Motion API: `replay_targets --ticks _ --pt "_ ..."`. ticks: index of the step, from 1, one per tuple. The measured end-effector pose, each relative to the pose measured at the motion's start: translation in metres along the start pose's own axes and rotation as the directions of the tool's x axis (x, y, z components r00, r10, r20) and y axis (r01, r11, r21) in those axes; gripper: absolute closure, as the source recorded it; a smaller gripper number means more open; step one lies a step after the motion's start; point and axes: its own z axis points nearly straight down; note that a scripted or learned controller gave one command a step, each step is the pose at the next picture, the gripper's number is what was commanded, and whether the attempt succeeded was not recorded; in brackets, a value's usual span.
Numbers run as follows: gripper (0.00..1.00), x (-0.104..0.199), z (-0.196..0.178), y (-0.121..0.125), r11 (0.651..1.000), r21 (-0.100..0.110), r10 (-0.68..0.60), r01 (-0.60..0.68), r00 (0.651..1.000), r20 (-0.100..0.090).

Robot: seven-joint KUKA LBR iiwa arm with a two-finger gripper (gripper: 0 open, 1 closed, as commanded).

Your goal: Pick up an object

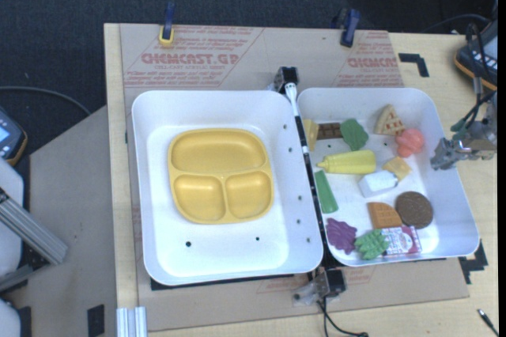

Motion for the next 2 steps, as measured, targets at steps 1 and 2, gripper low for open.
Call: replay_targets --ticks 1,2 --pt "1.0 -0.001 -0.032 0.001 1.0 0.001 -0.001 0.001 1.0 0.0" --pt "1.0 0.05 -0.023 -0.002 1.0 0.009 -0.004 0.004 1.0 -0.007"
